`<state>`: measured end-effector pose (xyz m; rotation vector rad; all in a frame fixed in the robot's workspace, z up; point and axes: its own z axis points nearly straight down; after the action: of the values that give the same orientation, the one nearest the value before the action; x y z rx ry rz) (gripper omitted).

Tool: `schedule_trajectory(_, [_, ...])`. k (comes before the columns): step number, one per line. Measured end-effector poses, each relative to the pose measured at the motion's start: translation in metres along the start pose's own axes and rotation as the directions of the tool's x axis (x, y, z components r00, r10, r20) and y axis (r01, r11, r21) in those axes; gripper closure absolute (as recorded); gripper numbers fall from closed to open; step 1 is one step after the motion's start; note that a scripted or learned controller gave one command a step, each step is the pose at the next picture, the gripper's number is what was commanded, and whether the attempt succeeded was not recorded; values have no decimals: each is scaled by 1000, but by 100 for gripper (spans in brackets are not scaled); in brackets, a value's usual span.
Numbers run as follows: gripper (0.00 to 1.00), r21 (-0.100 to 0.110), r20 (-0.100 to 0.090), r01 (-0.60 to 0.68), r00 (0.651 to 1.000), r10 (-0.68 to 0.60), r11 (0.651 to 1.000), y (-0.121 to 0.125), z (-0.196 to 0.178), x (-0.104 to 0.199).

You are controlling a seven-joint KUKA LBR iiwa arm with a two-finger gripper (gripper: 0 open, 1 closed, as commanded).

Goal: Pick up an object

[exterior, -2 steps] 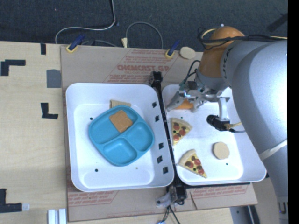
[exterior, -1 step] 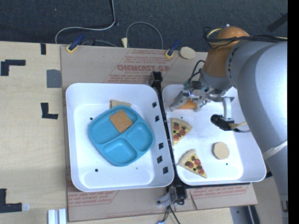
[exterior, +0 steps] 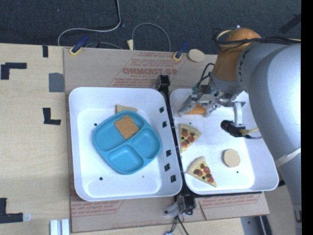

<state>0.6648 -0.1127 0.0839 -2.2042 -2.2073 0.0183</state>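
The two-finger gripper (exterior: 195,106) sits low in the right white bin (exterior: 244,177) w/ a small orange piece (exterior: 197,110) right at its tips, maybe under it; can't tell its grip

Two shallow white bins, side by side: left bin (exterior: 78,146) and right bin (exterior: 264,177); one blue divided tray (exterior: 128,143) in the left bin; two tan toast-like squares, one (exterior: 127,127) on the tray and one (exterior: 124,109) partly hidden at the tray's far edge; two pizza slices in the right bin, the farther (exterior: 187,136) and the nearer (exterior: 202,171); one round beige biscuit (exterior: 231,157); one orange piece (exterior: 196,110) at the bin's far end.
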Motion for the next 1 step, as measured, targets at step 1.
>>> schedule_trajectory(1, [100, 15, 10, -2, 1000, 2, 1000, -4, -9, -6])
